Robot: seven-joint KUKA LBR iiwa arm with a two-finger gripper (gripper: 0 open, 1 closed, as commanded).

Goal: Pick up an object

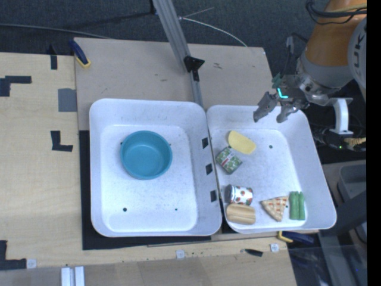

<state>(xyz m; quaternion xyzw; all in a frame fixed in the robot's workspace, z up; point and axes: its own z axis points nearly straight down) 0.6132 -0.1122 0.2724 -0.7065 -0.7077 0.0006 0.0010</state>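
My gripper (273, 113) hangs open above the far edge of the right bin (309, 159), with nothing between its fingers. Below and left of it lies a yellow piece (241, 142), with a small green packet (228, 159) next to it. Nearer the front of the same bin sit a small can (239, 194), a bread roll (240, 214), a pizza slice (275, 207) and a green vegetable piece (296, 205). A blue bowl (146, 154) rests in the left bin (107, 189).
A slanted metal pole (175, 31) runs from the top down to the seam between the bins. A cable crosses the board behind the bins. Black clips line the bins' shared edge.
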